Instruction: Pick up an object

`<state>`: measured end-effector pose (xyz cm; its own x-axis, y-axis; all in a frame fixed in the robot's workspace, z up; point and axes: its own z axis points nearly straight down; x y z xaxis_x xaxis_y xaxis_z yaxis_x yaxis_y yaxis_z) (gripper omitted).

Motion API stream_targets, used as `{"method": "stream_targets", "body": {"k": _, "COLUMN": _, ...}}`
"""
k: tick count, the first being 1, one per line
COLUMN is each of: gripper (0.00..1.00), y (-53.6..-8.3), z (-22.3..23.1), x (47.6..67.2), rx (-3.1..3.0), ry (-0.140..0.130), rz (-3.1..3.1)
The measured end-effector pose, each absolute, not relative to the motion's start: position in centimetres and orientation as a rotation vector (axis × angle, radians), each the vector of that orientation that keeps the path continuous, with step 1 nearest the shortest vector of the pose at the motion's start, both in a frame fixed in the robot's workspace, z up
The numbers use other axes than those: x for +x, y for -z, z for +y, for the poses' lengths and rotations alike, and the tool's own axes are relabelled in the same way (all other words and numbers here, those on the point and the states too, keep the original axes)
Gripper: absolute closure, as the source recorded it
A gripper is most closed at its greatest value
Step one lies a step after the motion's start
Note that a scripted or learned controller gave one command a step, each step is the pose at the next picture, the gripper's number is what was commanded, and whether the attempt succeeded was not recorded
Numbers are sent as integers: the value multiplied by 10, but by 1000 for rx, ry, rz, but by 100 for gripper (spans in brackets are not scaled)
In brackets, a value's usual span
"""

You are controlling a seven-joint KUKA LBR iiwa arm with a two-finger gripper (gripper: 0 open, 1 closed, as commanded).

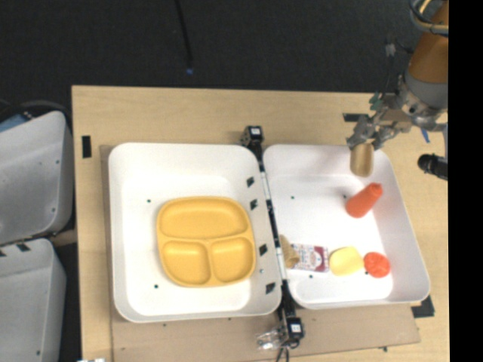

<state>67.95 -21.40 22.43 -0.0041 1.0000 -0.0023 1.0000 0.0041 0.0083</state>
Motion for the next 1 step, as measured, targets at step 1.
{"method": "stream_targets", "body": {"k": 1, "gripper": 100, "y": -279, "z": -215, "x": 680, "rx": 2210, "ry": -5, "rz": 2223}}
